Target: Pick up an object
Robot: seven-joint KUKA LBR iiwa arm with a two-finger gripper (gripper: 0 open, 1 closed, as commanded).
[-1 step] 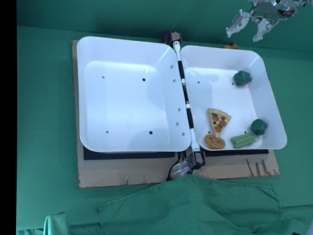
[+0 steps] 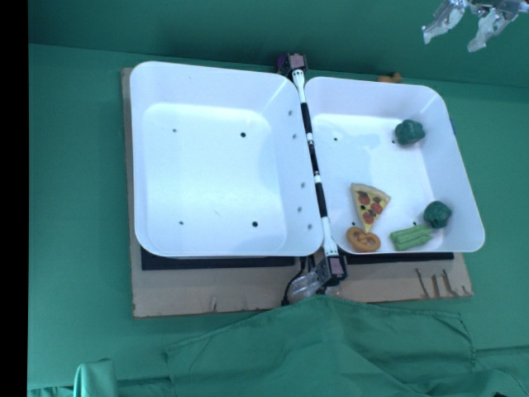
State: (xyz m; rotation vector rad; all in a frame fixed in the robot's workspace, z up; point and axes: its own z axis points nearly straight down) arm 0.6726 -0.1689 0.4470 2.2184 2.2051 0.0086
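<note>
- Claw (image 2: 469, 25): high over the counter's far right corner, well apart from both bins; fingers spread, nothing between them.
- Right bin (image 2: 463, 197): holding all five candidate objects, every one in its right half or along its near edge.
- Pizza slice toy (image 2: 369, 204): lying flat near the middle of the right bin's near half, point toward the near edge. Probably light, stiff plastic; thin and flush with the floor, so likely hard to pinch from above except across its narrow tip.
- Round orange piece (image 2: 363, 240): just beside the pizza's point, close to the bin's near edge; flat and low, judged awkward for the same reason.
- Green bean-like piece (image 2: 411, 237): near the near right corner, lying at a slant; elongated, so best taken across its short width.
- Dark green lump, near (image 2: 437, 214): just beside the bean piece, near the right wall; knobbly and raised, apparently the easiest hold, though the wall may crowd one finger.
- Dark green lump, far (image 2: 409, 131): toward the far right corner, standing clear of the others; rounded and probably light, judged the best target, gripped across its widest part.
- Left bin (image 2: 149, 180): nothing to take here.
- Counter (image 2: 74, 180): green cloth under a cardboard sheet (image 2: 178, 303) carrying both bins.
</note>
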